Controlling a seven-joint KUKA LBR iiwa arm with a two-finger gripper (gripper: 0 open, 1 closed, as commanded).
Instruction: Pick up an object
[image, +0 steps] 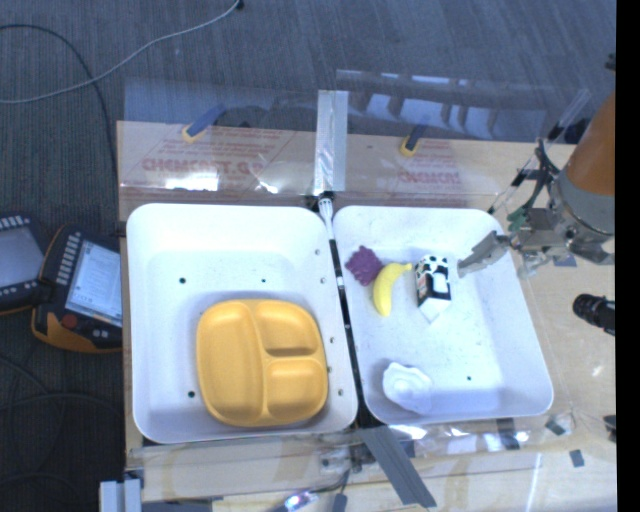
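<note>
The right bin (500, 380) holds a purple grape-like bunch (364, 264), a yellow banana (386, 287), a black-and-white box-like object (433, 284) and a crumpled white object (406, 386). My gripper (476, 254) reaches in from the right, over the bin's upper right part. It hangs just right of the black-and-white object and I cannot tell if it touches it. Nothing shows as held.
The left bin (160, 250) carries a yellow divided tray (262, 360). A metal divider strip (330, 140) runs up between the bins at the back. The arm's grey and orange wrist (590, 180) stands over the right bench edge. A handheld pendant (80, 290) lies far left.
</note>
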